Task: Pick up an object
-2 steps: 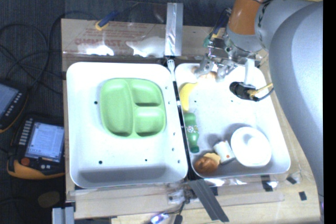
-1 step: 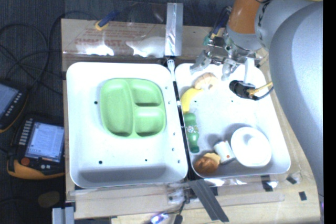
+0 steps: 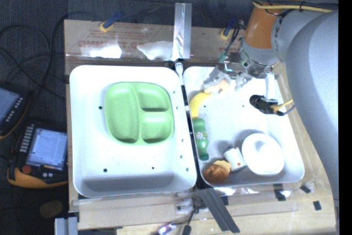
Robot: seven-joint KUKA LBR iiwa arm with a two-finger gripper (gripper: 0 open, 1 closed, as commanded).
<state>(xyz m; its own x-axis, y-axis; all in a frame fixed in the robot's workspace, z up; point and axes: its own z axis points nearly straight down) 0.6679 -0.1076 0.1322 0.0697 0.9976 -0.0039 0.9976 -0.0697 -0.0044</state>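
Nearest us we see the right bin (image 3: pixel 286 135) holding, by size, a white bowl (image 3: pixel 263 152) at five o'clock, banana (image 3: pixel 198 103) at ten, green bottle (image 3: pixel 200 139), brown bun (image 3: pixel 216 171) and cup (image 3: pixel 234 158), while the gripper (image 3: pixel 234 71) hovers at twelve, its grip unclear to us.

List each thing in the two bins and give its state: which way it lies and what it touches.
green tray: flat, compartments up, in the left bin.
banana: lying by the divider, right bin.
green bottle: on its side along the divider.
white bowl: resting in the right bin.
white cup: on its side beside the bowl.
brown bun: in the near corner.
gripper: low over the right bin's far edge.
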